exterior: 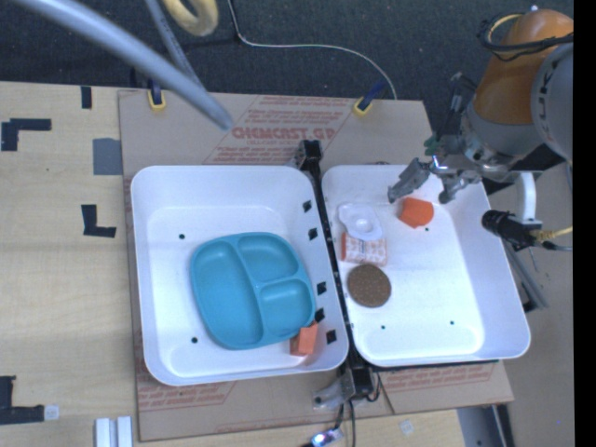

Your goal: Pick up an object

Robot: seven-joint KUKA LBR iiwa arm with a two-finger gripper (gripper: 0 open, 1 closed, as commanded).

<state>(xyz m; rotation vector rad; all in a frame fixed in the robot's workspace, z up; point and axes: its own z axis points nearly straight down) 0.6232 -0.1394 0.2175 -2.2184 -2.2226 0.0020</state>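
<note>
Hovering over the far part of the right bin [484, 333], the pincer [430, 184] has its two fingers spread wide with nothing between them, just above a small orange block [416, 212], chunky and bright, lying alone on the bin floor beside a white packet [361, 223].

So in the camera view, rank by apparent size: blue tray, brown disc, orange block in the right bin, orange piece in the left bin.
1. Blue tray, by far the largest.
2. Brown disc.
3. Orange block and orange piece: they look alike, and the tray may partly hide the piece, so I won't rank them.
</note>
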